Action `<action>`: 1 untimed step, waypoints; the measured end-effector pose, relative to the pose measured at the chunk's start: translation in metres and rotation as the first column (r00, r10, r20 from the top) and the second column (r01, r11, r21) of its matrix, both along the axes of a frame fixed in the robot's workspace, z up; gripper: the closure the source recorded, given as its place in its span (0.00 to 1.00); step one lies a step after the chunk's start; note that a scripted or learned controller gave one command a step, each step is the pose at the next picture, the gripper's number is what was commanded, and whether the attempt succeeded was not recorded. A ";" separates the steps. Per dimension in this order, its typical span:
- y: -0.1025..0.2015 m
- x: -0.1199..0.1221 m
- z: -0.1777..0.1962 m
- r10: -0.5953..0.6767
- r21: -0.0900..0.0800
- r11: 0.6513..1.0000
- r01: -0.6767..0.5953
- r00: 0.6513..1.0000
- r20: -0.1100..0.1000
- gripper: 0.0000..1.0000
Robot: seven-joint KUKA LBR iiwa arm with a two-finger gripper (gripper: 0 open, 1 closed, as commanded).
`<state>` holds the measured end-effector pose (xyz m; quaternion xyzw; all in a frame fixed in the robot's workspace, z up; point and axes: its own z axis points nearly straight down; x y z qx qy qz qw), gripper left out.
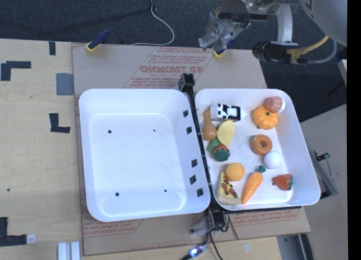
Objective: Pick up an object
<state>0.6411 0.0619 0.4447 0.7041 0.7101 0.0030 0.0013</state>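
Overhead slanted view of the counter [34, 140] with two white bins side by side. The gripper [217, 38] hangs above the cardboard sheet [163, 67], beyond the far edge of the bins and well clear of every object; whether it is spread or pressed together cannot be told, and nothing shows between its tips. Nearer the camera from the gripper lies the right bin [299, 140], which carries all the objects. Closest to the gripper are the black-and-white cow [225, 111] and the brown pear [208, 128]; to their right sit the orange pumpkin [265, 118] and the pink cupcake [274, 104]. Farther from the gripper lie the doughnut [261, 144], white egg [273, 160], orange ball [234, 171], carrot [252, 184], pizza slice [227, 189] and red pepper [283, 181]. The left bin [135, 157] lies below and to the left of the gripper.
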 end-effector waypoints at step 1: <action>0.039 -0.023 0.051 -0.002 0.000 1.000 0.002 1.000 -0.001 1.00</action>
